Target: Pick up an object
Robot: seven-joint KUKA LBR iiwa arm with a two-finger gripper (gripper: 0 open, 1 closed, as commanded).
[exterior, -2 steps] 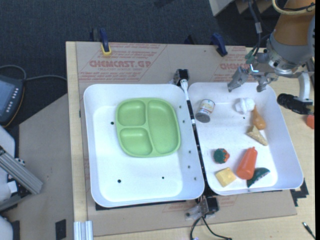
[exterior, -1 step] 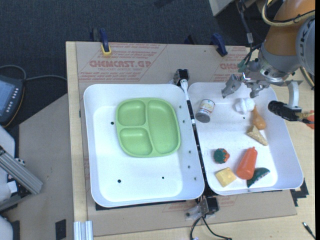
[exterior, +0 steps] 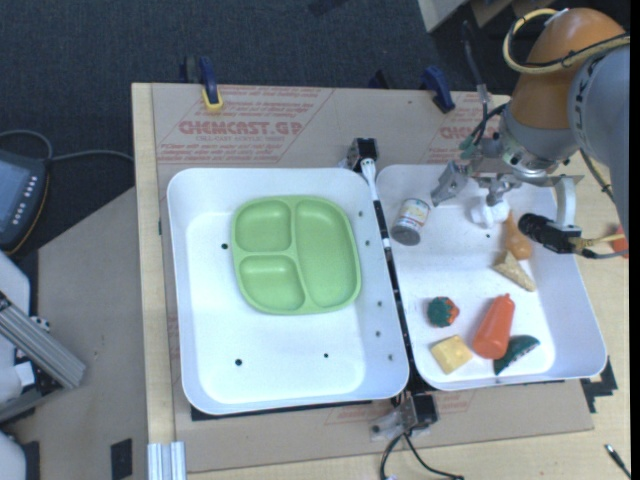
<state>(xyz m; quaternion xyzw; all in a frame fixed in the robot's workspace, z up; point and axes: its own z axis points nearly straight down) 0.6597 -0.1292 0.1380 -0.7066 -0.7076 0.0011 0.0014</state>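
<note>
Dark blue-grey carpet (exterior: 90,28) covers the floor around the bench (exterior: 150,298), whose top is brown cardboard printed with red lettering. Two blue clamps (exterior: 208,78) grip its far edge. A dark device with a cable (exterior: 20,193) sits at the left.

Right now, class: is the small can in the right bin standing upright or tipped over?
Tipped over. The can lies on its side on the right bin floor, one round end facing the divider.
</note>
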